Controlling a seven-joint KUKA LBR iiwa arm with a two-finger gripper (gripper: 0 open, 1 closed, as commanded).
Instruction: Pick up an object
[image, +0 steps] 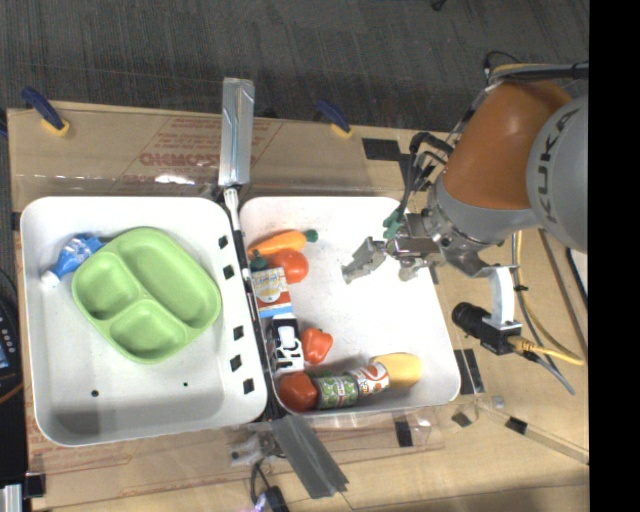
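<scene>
My gripper (385, 262) hangs over the upper right part of the right bin (400, 320), open, with nothing between its fingers. Below and left of it, along the bin's left wall, lie an orange carrot (279, 241), a red tomato (292, 265), a small labelled bottle (270, 287), a black-and-white carton (287, 346) and a red pepper (317, 345). A bottle with a green label (345, 387) and a yellow item (400, 369) lie along the front wall. All of these are apart from the gripper.
The left bin (60, 400) holds a green divided plate (148, 292) and a blue-and-white item (72, 254) at its back left. A metal divider (236, 130) stands between the bins. The arm's grey and orange body (500, 150) fills the right side, with cables (540, 350) beneath.
</scene>
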